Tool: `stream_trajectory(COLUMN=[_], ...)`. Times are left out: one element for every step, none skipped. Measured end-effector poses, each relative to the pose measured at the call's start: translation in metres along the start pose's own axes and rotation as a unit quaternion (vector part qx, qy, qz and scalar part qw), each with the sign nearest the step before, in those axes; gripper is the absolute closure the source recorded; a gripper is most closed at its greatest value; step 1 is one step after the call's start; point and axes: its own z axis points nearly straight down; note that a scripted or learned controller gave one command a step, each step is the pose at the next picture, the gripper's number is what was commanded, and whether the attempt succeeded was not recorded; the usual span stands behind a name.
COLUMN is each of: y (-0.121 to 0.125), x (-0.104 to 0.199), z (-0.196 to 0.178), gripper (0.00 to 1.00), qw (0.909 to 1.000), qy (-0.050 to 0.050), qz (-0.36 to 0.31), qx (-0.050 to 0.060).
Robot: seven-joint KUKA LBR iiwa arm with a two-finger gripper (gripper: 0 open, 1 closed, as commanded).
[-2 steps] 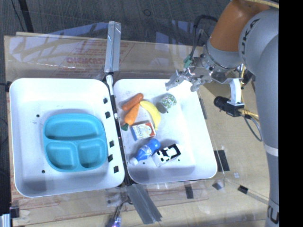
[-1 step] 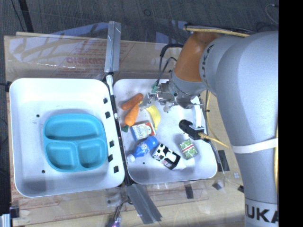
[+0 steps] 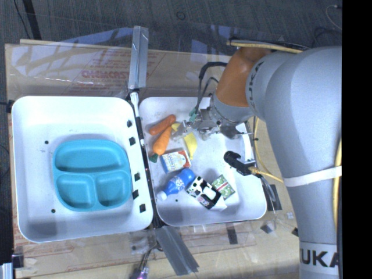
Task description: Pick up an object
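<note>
Two carrots [image 3: 162, 131] slant lower-left to upper-right beside the gripper [image 3: 196, 124], jaws' state unclear.

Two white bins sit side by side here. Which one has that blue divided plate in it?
The left bin. It holds the blue plate, while the right bin holds small clutter such as carrots, with the gripper above it.

"UKA" in white letters on grey arm [image 3: 302, 156], lower right.
</note>
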Motion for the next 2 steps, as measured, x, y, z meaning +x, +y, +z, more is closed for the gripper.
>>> stream_trajectory(y=[0.000,0.012], x=[0.001,-0.016], z=[-0.010,-0.134], gripper=[1.00,1.00], qw=[1.0000,0.9999], qy=[0.000,-0.001], qz=[-0.002,-0.016], qx=[0.001,-0.003])
